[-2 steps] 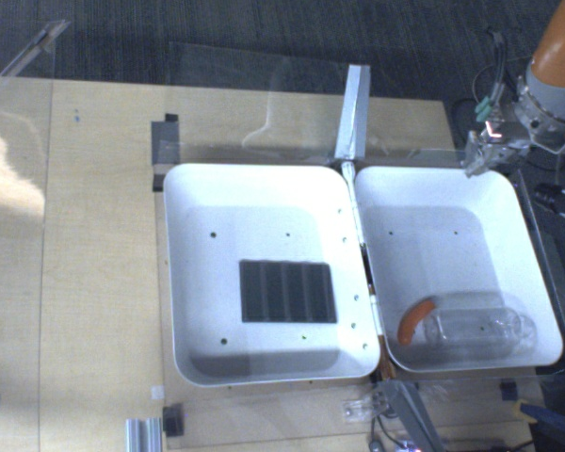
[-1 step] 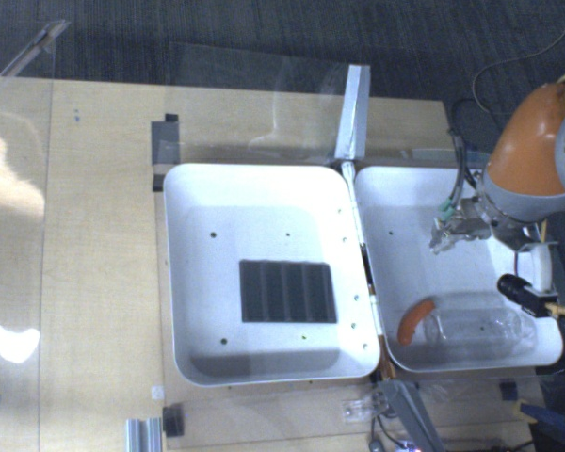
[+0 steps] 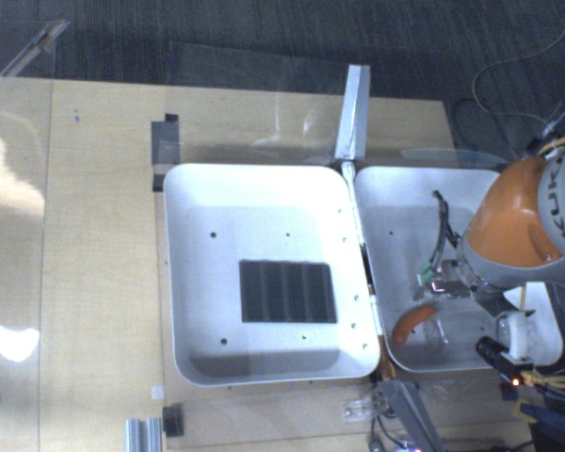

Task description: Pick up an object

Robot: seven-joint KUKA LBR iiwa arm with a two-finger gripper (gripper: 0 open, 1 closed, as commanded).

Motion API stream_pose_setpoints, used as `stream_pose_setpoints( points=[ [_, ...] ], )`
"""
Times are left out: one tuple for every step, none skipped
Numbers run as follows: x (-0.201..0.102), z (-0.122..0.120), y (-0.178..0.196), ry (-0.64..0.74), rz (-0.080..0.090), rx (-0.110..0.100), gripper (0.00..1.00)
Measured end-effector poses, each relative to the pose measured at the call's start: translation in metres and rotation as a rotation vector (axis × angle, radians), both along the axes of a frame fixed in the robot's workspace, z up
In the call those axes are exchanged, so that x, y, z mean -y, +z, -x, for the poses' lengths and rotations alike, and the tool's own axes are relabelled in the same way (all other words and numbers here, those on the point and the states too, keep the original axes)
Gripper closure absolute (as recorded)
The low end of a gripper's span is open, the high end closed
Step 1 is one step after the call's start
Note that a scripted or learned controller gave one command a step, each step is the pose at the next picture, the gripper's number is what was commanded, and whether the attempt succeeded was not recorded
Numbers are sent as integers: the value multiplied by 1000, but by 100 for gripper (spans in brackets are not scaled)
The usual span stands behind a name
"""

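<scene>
A grey robot arm (image 3: pixel 546 215) with an orange band is seen from above, reaching in from the right edge over the right-hand white bin (image 3: pixel 395 215). Its gripper (image 3: pixel 443 285) is lowered into the near half of that bin, close to the floor. How the gripper is set cannot be told, because the wrist and cabling cover it from this angle.

Just below and to the left of the gripper, near the bin's front-left corner, a small curved reddish-brown object (image 3: pixel 411 322) is lying on the bin floor. It is judged to be the thing most likely meant for picking. It appears to be just beside the gripper, not gripped by it, though contact cannot be ruled out.

Farther out, the left-hand white bin (image 3: pixel 198 252) is set against the right-hand one, and a dark ribbed rectangular pad (image 3: pixel 287 291) is lying flat in its middle.

The step in hand is judged to be the approach or descent onto the object; a lift is not yet shown. The next move is judged to call for the gripper to be centred over the curved piece and closed across its narrow width before anything is raised.
</scene>
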State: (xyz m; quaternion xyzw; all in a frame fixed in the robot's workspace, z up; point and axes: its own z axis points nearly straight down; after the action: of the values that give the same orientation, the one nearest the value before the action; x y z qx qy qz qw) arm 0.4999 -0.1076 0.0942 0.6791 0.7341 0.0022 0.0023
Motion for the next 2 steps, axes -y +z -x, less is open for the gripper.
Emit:
stream_pose_setpoints(
  points=[
    [-23,11,31,229,2,0,0],
    [-23,11,31,230,2,0,0]
  ],
)
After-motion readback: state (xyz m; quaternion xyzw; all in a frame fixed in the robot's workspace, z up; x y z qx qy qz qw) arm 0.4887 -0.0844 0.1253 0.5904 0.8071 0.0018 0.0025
